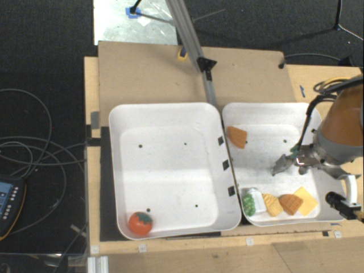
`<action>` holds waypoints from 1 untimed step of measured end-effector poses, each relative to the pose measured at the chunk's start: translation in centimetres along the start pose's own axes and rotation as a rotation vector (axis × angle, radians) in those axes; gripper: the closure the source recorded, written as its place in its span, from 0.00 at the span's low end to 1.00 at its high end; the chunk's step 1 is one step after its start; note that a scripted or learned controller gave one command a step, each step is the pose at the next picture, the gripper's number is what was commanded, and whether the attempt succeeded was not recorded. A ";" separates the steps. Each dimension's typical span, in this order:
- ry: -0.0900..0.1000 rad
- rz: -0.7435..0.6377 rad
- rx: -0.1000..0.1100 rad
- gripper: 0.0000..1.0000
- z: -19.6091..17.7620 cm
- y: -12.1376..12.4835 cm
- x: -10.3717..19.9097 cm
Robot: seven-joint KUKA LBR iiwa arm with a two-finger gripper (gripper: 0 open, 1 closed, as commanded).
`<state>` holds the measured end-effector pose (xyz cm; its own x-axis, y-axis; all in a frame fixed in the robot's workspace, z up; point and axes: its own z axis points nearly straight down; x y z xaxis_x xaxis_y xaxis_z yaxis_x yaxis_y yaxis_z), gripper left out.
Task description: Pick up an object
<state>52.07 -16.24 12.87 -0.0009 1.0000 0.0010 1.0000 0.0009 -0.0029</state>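
Looking down at a slant on the bench (187, 75), the camera view shows two shallow white bins set side by side and touching along their inner walls. Off the bench at far left, dark cables (34, 147) loop over black carpet, and a handheld control unit (8, 201) lies at the edge of the view.

Left bin (122, 118): a red tomato (140, 223) with a green stem patch rests in the near left corner, close to the rim and well apart from everything else. Small dark marks dot the bin floor.

Above and between the bins, a grey pole (187, 30) runs diagonally down from the top of the view and ends at the far rim near the junction of the two bins.

Right bin (267, 110): an orange wedge (237, 136) lies near the far left wall. Along the near wall sits a row of small food items, from left to right a green leafy piece (249, 203), a pale piece just beside it, a yellow-tan piece (273, 205), a brown piece (290, 203) and a yellow cheese slice (307, 201); neighbours touch or overlap.

The gripper (280, 166) is low over the middle of the right bin floor, between the wedge and the row, touching neither. Whether it is spread or closed cannot be told; nothing is visibly held. The arm's orange band (344, 118) and grey wrist sit at the right edge.
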 end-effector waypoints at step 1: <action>0.000 0.000 0.000 0.00 4.0 0.0 0.0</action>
<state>52.04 -16.19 8.86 -0.0012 1.0000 0.0013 1.0000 0.0012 -0.0028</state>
